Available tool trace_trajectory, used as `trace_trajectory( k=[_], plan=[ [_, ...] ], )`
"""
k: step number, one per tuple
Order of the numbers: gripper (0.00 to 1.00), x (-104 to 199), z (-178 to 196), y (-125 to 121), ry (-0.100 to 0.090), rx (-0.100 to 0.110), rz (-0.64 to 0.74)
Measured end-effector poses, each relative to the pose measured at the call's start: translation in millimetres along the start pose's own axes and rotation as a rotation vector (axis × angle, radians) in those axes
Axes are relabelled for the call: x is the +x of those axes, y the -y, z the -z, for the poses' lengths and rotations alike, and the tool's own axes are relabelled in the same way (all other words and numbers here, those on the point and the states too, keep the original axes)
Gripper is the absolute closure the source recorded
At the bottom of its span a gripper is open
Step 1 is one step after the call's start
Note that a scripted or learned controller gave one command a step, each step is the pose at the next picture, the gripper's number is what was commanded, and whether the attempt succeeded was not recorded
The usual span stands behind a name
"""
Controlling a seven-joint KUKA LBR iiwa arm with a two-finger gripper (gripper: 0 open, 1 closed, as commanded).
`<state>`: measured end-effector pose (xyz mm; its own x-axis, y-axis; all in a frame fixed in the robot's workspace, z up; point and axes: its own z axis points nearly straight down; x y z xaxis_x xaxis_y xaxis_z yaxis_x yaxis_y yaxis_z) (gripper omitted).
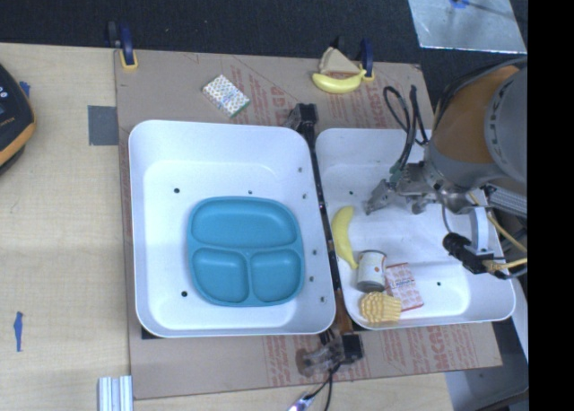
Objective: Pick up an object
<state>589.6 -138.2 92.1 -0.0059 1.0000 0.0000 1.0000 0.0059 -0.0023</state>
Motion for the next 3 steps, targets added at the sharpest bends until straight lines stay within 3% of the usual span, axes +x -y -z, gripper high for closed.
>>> trace_trajectory(
  k=[1, 2, 3],
  plan=[
    [0.00, -69, 0, -66, 0.001, 0.000, -0.002],
    [0.00, -55, 4, 27, 0.000, 0.001, -0.001],
    [0.00, -67, 0, -51, 0.000, -0.001, -0.002]
  ],
)
